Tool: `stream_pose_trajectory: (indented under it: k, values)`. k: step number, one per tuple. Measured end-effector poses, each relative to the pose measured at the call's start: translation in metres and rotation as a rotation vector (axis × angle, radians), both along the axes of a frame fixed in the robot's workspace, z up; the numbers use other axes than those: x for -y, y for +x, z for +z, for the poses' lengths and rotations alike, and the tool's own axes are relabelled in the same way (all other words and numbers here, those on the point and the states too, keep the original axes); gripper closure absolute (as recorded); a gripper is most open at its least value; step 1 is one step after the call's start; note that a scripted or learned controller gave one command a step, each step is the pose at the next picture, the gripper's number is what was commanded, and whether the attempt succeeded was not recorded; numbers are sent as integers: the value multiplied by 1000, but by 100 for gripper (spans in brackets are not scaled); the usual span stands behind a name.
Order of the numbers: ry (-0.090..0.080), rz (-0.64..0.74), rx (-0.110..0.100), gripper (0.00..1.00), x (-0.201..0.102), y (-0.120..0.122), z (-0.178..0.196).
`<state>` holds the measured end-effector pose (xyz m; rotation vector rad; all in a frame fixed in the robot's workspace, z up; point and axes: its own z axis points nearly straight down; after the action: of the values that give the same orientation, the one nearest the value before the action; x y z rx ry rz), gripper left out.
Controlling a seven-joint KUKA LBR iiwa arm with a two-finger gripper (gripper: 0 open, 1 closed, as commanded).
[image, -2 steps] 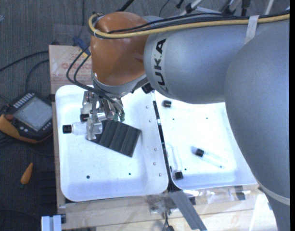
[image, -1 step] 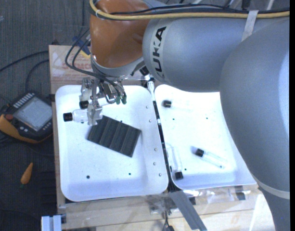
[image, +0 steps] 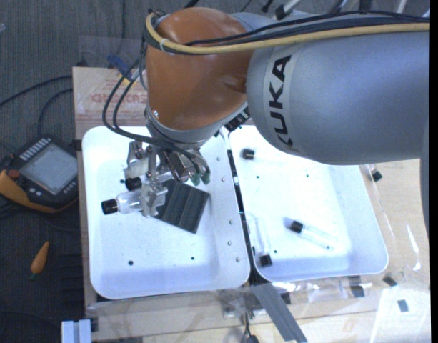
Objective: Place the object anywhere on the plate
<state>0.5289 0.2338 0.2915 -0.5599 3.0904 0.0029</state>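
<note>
- Camera view: gripper (image: 156,181) hangs low over the left bin (image: 108,263), at the dark plate's (image: 183,207) upper-left edge.
- Clear vial (image: 129,203), black-capped, lies just left of the plate, long axis roughly left-right, cap end away from the plate.
- Vial sits at the gripper's lower end; grip state: cannot tell.
- Judgement: plate lies directly right of the vial.
</note>
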Motion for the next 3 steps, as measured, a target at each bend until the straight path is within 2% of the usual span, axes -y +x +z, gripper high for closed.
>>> stream_pose_trajectory:
  k: [1, 2, 3]
  values:
    - [3, 507, 2, 100, 0, 80, -6]
    - [2, 655, 3, 100, 7, 140, -38]
    - [12, 652, 7, 100, 6, 141, -29]
